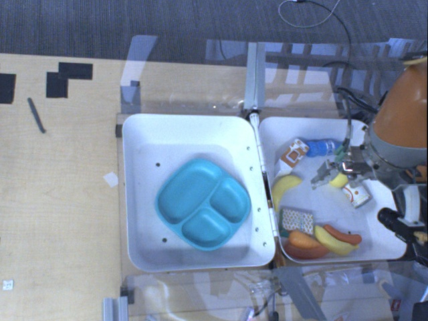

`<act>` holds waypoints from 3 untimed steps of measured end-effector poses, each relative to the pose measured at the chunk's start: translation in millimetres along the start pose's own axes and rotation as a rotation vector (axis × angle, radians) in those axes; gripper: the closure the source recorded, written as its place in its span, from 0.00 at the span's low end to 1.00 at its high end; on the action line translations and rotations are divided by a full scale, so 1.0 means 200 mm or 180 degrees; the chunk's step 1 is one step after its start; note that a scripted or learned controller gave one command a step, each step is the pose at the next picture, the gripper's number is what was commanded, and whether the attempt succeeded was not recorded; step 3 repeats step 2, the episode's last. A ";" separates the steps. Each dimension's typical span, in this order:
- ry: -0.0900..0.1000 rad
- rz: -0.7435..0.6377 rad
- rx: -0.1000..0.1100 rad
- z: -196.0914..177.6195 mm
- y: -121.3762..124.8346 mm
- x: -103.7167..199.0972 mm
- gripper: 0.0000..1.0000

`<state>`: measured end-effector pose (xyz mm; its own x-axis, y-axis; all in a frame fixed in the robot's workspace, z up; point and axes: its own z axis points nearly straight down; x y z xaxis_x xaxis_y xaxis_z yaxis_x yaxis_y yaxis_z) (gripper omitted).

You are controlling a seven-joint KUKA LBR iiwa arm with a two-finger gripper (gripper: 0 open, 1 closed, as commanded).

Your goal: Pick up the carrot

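The carrot point(301, 237), short and orange, lies at the front left of the right bin point(381, 249), on top of a darker red item point(304, 251) and touching a banana point(334, 241). My gripper point(336, 172) hangs over the middle of that bin, well behind the carrot and to its right. Its fingers are spread open. A small yellow piece point(339, 180) sits just under the fingertips; I cannot tell whether they touch it.
The right bin also holds a blue bottle point(322, 147), a small orange-and-white carton point(293, 154), a yellow fruit point(286, 184), a speckled grey sponge point(297, 219), a white carton point(358, 194) and a red pepper point(346, 235). The left bin point(144, 179) holds a blue divided plate point(204, 204).
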<state>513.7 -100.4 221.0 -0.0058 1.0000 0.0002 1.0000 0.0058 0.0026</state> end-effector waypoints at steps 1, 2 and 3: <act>-0.0004 -0.0077 -0.0021 0.62 -0.06 -0.03 0.00; 0.0060 0.0396 -0.0014 0.66 0.21 -0.35 0.00; 0.0060 0.0396 -0.0014 0.66 0.21 -0.35 0.00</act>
